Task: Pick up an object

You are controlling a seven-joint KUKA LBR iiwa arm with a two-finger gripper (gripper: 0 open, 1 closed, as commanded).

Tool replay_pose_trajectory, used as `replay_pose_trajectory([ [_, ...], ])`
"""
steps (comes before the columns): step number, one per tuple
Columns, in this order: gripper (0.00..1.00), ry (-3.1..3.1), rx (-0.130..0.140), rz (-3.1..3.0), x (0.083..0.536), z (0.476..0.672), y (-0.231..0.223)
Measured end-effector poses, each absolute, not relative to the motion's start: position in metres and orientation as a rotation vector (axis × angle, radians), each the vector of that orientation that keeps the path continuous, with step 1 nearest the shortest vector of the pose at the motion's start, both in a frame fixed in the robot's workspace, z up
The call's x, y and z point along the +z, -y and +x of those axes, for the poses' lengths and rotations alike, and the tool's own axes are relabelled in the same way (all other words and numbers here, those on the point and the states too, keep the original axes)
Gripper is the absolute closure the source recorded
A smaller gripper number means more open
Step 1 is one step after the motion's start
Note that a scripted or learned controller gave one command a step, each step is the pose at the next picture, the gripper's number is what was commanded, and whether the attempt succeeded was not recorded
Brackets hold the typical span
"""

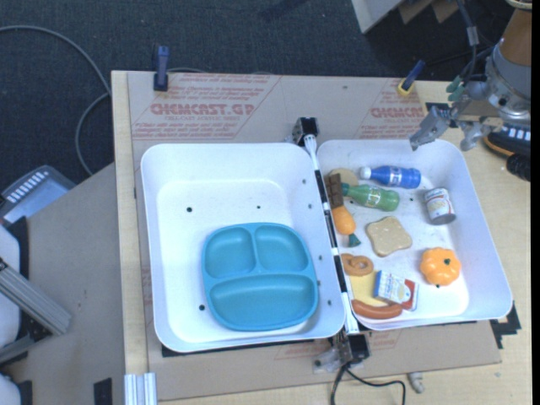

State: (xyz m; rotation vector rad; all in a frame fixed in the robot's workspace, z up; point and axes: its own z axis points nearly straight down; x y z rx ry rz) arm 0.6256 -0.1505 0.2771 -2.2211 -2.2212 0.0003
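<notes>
The left bin (pixel 169 251) holds a blue tray (pixel 259 274) low and centre, with bare floor along its back and left walls. The right bin (pixel 481 251) is crowded: pumpkin (pixel 440 266), bread (pixel 388 235), green bottle (pixel 372 197), blue bottle (pixel 391 175), can (pixel 438 205), carrot (pixel 342 220). The gripper (pixel 445 127) hovers over its back right rim, fingers spread, gripping nothing.

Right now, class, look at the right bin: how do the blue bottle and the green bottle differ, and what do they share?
The blue bottle lies nearer the bin's far edge; the green bottle lies just in front of it, nearer the camera. The blue bottle has a white cap end, while the green bottle is green along most of its length. Both lie on their sides, roughly parallel, in the right bin.
</notes>
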Motion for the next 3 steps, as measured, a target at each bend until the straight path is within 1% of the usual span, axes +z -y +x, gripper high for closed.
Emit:
replay_pose_trajectory([
  [1,0.0,2.222,0.0,-2.224,0.092,0.594,0.097],
  [2,0.0,2.212,0.015,-2.211,0.088,0.65,0.096],
  [3,1.0,2.214,0.014,-2.212,0.098,0.65,0.097],
])
